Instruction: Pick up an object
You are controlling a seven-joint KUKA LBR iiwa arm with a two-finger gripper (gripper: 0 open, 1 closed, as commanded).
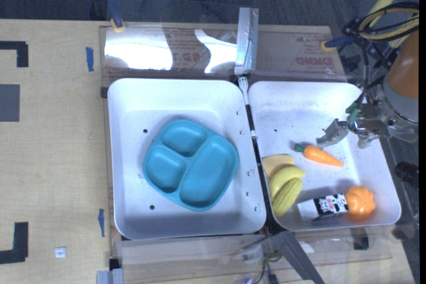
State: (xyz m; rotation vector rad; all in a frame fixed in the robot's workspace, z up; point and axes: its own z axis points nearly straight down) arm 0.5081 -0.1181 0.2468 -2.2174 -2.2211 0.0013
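Your gripper point(331, 134), fingers parted and empty, sits just above carrot point(321, 155); carrot lies crosswise mid right bin point(299, 100), green top pointing left

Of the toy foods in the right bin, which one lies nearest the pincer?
The orange toy carrot with a green stem lies just below the pincer. The yellow toy bananas and the orange toy pumpkin sit farther toward the front.

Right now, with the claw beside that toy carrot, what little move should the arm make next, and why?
Probably a short shift toward the carrot, then down. The gripper sits just above and beside it in the right bin, holding nothing, and the carrot lies apart from the other toys.
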